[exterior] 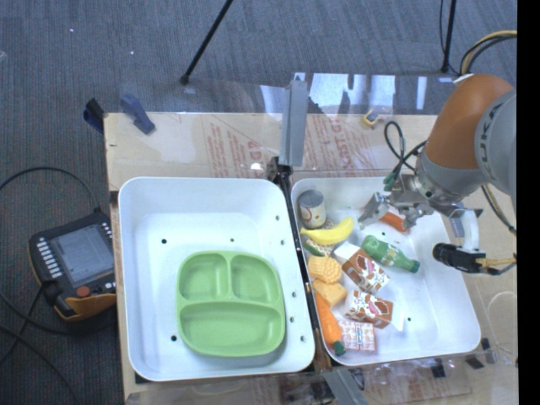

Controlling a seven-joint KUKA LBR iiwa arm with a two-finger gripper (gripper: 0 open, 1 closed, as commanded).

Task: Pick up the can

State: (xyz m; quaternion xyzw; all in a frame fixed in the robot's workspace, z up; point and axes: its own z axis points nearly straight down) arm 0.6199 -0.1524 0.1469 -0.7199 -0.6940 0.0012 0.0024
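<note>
Pincer [390, 213] hovers right of the upright, silver-topped can [312, 208].

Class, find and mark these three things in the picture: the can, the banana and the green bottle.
can [311, 208], camera view, on its side wall
banana [330, 233], camera view, on its curved middle
green bottle [389, 255], camera view, on its body
</note>
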